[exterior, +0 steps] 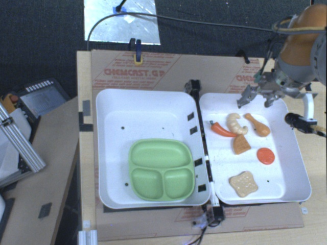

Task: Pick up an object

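A tan desk (56, 152) carries two white bins side by side. The left bin (145, 106) holds a green divided plate (161, 169). The right bin (288, 157) holds small toy foods: a cracker (243, 184), drumstick (257, 125), carrot (222, 129), shrimp (236, 123), brown wedge (241, 145) and red disc (265, 156). The gripper (257, 99) hangs over that bin's far edge, jaws spread, grasping nothing.

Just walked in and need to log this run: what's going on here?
A grey robot arm reaches in from the right, its two-finger gripper open above the far edge of the right white bin, holding nothing. Toy food lies there untouched: an orange carrot, a tan drumstick, a red disc and a beige cracker. The left white bin holds a green divided plate.
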Controlling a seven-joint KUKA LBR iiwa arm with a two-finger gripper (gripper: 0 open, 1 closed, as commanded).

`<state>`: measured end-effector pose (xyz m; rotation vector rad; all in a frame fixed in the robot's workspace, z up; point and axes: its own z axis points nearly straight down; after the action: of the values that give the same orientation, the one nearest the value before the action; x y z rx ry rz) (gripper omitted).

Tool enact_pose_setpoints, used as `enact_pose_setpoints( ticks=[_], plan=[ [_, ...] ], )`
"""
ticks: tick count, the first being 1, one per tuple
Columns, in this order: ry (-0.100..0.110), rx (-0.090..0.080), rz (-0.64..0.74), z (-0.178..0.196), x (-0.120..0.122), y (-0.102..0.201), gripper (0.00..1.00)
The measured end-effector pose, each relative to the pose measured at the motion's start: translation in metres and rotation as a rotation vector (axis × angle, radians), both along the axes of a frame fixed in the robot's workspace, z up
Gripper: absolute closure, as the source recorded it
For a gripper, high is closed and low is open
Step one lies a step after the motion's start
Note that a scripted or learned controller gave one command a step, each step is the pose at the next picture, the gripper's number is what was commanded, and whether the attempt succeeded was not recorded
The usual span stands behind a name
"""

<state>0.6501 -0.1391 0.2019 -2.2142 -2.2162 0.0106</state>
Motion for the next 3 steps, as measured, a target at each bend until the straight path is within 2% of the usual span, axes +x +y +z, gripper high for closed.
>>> enact_pose_setpoints(
  ticks=[1,3],
  plan=[
    [-0.012,-0.002,0.002,0.008,0.003,0.000,0.00],
    [-0.009,-0.001,0.005,-0.110,0.008,0.007,0.00]
  ],
)
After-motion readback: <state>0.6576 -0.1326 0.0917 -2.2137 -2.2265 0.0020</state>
